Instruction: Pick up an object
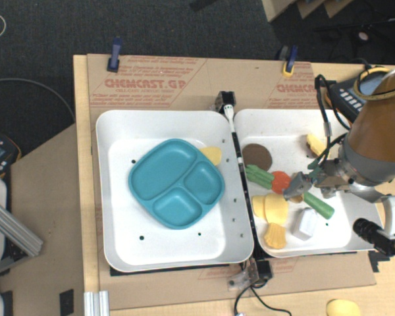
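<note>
**Arm over the crowded right bin**

Camera view: two white bins sit side by side on a brown board, a black divider rail [236,151] between them. Taking that rail as landmark: to its left, the left bin [112,196] holds one teal sectioned plate [176,183] and one yellow piece [211,155] peeking out at the plate's upper right, close to the rail. To its right, the right bin [280,125] holds one brown disc [257,156] just beside the rail, one orange-red piece [281,179] with a green top [257,174], one green stick [318,205], two pale yellow pieces [268,208] near the rail, one tan ridged piece [274,236] at the near side, one white block [305,224] and one yellow item [315,143] far from the rail.

The gripper [296,188] hangs over the orange-red piece and the green stick; whether its jaws are apart or closed, or grasp anything, I cannot tell. The arm's orange band [379,130] covers the bin's far right side, and a black cable [324,120] crosses above the yellow item.

The objects crowd the rail side and the middle; bare floor lies along the far wall of the right bin. Two clamps, one blue [114,55] and one yellow-blue [289,60], grip the board's far edge.
</note>
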### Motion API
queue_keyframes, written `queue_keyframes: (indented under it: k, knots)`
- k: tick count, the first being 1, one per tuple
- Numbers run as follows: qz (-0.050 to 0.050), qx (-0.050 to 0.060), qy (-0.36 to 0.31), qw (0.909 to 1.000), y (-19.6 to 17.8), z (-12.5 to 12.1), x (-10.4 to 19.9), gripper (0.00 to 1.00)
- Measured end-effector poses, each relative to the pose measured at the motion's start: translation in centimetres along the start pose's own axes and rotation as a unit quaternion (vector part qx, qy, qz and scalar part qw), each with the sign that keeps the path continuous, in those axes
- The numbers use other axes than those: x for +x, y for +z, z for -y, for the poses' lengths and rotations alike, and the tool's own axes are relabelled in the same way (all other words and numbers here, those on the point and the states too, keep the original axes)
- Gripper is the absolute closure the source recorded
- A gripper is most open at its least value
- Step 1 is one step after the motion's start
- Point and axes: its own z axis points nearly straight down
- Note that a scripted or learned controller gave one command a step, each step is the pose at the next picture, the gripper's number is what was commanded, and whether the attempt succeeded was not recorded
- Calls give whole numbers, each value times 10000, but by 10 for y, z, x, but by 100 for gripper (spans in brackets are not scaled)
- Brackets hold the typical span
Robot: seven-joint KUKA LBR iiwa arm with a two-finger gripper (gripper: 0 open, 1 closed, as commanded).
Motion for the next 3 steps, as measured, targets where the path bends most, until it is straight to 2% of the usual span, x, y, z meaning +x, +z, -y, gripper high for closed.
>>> queue_keyframes:
  k: [1, 2, 3]
  knots:
    - [8, -16, -1, 10000, 15, -2, 66, 0]
    - [22, -40, 29, 10000, 4, -2, 63, 100]
    - [12, -84, -16, 10000, -80, -3, 137, 100]
